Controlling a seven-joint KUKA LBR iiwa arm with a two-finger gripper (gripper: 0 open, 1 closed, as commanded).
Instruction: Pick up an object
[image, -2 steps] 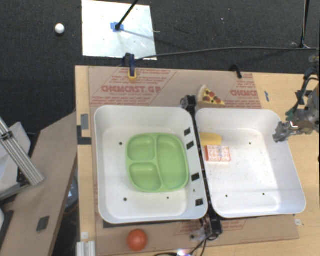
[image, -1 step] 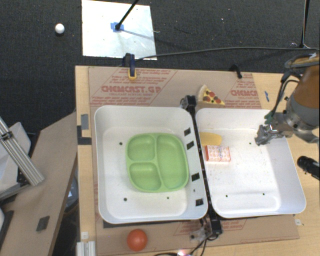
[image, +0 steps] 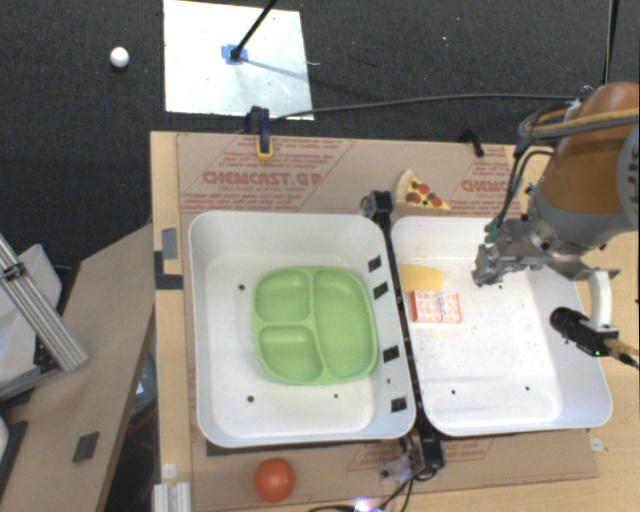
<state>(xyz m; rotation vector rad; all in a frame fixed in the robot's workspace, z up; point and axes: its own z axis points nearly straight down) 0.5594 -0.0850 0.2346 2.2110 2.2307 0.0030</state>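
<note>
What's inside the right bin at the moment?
The right bin holds a yellow cheese-like wedge and a small pink-and-white box touching it. The pincer hangs over the bin's upper part and covers whatever lies beneath.

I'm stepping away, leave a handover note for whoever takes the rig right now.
Gripper: above the right bin, nothing visibly held.
Right bin holds a yellow piece and a pink-and-white packet, both near its left wall, to the gripper's left.
Left bin holds a green divided plate.
Outside the bins: a toy pizza slice behind them, an orange ball in front.
Done: no pick yet. Left: grasp and lift one object.
</note>
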